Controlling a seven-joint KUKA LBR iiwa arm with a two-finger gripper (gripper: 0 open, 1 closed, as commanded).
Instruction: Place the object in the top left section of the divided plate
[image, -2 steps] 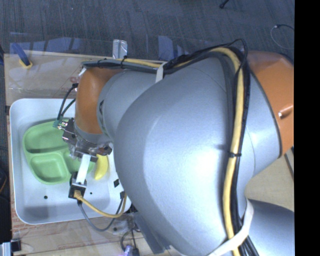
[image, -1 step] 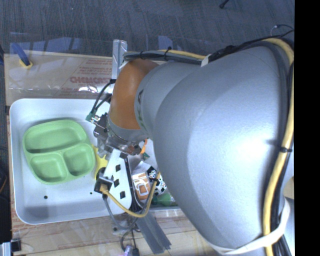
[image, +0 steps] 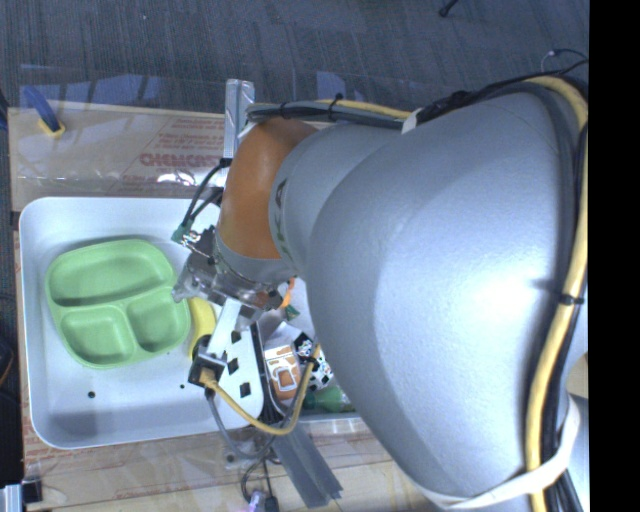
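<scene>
Grey arm (image: 430, 300) looms beside one green plate (image: 100, 275).

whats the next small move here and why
Probably ease the gripper left over the green plate, toward its upper section: it hangs at the plate's right rim, beside a yellow object. Whether it holds anything, I cannot tell.

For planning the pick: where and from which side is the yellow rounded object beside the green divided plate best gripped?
Probably from above, across the narrow width of the yellow rounded object, near its middle. It shows as a slim strip close beside the right rim of the green divided plate, so a sideways approach lacks room. The arm hides its right part.
</scene>
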